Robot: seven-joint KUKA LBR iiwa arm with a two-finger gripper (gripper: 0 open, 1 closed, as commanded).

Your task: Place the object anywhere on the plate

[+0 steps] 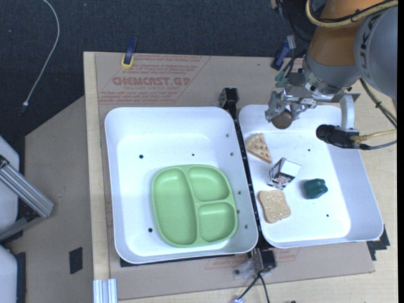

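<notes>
Gripper [285, 110] over the right bin's [363, 188] far edge, clamped on a small brown object [283, 120], possibly a food piece. Green plate [192, 205] sits in the left bin [126, 169], well apart.

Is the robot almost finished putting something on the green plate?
Not yet. The green plate in the left bin has nothing on it. The gripper hangs over the right bin, by something brown. The toast, pizza slice and green pepper remain there.

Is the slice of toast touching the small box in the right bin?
Apart. The camera view shows white bin floor between the toast slice and the small box.
</notes>
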